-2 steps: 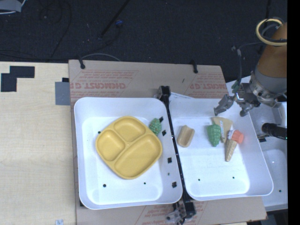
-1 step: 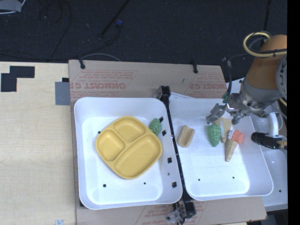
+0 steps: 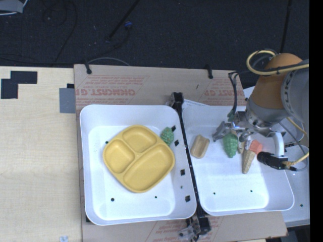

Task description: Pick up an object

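- The desk carried the left bin and the right bin side by side. We judged the right bin's upper wall a hazard, since a push could have slid a small thing against it, out of easy reach.
- The arm reached over the right bin's upper right part. Too deep a descent there could have driven it into the bin floor.
- The yellow plate lay in the left bin, well apart from the arm, and we saw no risk to it.
- The tool stood just above the green lump. We could not tell whether it was wide or narrow, nor whether it held anything.
- The tan piece lay near the lump on its left, apart enough to be safe, in our judgement.
- The cone lay just beside the lump on its right. A closing tool could have caught it too, or knocked it aside.
- The green lump, the likely target, lay in the right bin's upper middle. Its knobbly, rounded shape could have let it squirt out of a squeeze.
- The orange piece touched the cone's top and could have been dragged along with it.
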Robot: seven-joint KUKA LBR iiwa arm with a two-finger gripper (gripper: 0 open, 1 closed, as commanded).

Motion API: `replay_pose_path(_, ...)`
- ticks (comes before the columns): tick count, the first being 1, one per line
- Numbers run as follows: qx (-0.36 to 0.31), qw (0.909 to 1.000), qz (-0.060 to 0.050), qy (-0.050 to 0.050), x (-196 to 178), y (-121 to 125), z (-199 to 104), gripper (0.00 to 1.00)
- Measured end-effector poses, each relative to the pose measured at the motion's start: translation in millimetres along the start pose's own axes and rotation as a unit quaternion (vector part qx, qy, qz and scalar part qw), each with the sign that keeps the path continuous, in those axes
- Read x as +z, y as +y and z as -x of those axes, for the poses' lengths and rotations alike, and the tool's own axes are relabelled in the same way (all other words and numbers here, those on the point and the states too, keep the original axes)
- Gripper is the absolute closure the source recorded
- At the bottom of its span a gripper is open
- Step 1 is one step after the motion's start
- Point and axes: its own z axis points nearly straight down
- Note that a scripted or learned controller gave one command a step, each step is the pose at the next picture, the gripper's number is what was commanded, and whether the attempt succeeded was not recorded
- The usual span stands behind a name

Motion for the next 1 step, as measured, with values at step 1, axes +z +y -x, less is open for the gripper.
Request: replay_pose_path(1, 0.001, 1.0000, 0.000, 0.000, 34.7, 0.1, -0.9, 0.00)
